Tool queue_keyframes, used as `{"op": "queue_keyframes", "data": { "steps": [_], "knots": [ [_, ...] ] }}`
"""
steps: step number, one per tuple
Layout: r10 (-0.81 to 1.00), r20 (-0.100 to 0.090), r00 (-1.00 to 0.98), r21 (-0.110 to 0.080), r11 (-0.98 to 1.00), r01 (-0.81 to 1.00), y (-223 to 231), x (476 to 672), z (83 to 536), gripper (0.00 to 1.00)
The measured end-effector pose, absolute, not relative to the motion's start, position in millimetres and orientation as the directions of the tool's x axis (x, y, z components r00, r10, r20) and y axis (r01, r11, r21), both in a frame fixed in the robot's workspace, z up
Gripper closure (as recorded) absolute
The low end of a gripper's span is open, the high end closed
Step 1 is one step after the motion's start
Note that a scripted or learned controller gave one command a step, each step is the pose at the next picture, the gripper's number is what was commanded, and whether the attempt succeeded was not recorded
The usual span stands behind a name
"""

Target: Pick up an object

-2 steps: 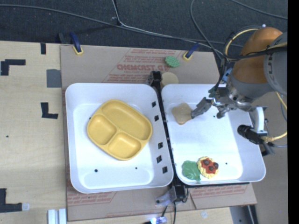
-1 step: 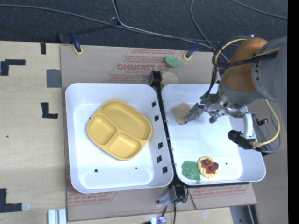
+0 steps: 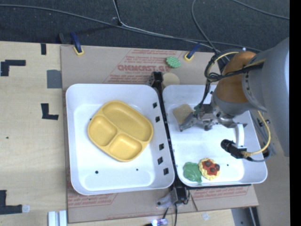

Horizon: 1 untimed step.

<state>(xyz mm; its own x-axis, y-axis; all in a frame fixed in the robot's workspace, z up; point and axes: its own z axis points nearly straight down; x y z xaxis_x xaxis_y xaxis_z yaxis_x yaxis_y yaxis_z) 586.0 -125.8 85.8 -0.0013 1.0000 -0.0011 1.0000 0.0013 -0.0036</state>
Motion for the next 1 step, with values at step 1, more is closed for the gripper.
{"op": "queue_keyframes", "data": {
  "steps": [1],
  "knots": [
    [1.0, 0.0, -0.003, -0.003, 0.003, 1.0, -124.8, 586.7, 98.5, 1.0]
  ]
}}
